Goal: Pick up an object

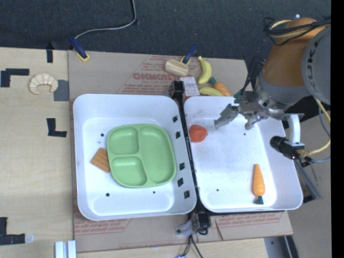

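Fixed overhead camera, slanted onto bins (80, 144)

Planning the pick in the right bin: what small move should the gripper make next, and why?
Probably shift toward the tomato. The gripper is open with nothing between its fingers, above the right bin, and the tomato lies nearer than the carrot.

This is a robotics lab bench set up for testing, not a home or kitchen. A flat sheet of printed brown cardboard (145, 79) lies on the pale wooden benchtop (32, 155), clamped along its far edge by blue spring clips (79, 49). On the cardboard sit two shallow white plastic bins (86, 160), and black tape marks (54, 128) dot the wood left of it.
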